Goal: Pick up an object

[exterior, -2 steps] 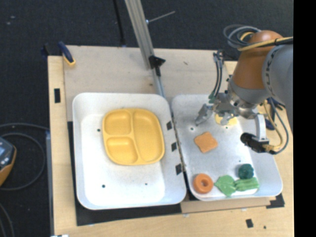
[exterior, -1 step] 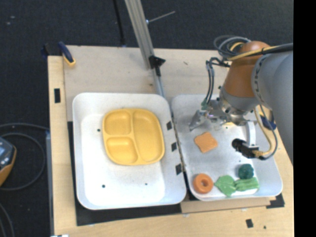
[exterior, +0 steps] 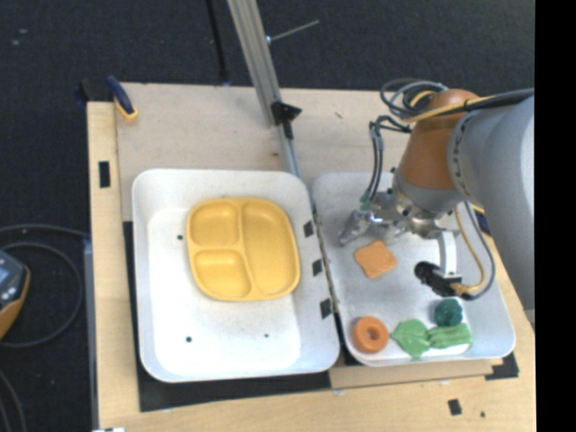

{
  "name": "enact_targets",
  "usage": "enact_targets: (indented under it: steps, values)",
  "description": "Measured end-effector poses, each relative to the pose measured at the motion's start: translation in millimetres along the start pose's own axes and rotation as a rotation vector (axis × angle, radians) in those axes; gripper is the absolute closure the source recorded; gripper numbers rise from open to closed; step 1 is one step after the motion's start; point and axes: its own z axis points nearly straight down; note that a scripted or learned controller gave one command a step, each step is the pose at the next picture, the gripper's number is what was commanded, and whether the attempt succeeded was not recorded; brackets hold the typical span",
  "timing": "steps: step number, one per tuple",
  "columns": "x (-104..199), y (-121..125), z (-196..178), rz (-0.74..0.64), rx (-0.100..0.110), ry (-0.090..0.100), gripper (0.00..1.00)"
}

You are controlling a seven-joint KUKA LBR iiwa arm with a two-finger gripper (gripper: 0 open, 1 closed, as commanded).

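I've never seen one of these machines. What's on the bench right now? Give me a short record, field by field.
left bin: holds a yellow divided plate
right bin: holds an orange square piece, an orange ring, a light green item, a dark green item
arm: reaches in from the right, over the right bin
gripper: above the bin floor, next to the orange square piece
held object: none seen
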Motion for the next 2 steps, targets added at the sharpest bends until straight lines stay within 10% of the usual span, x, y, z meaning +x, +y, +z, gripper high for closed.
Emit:
enact_targets:
  steps: [1,2]
  values:
    - [-1,2,-13,0.003,-0.006,-0.001,1.0]
    - [2,5,-77,-0.005,-0.008,0.0,1.0]
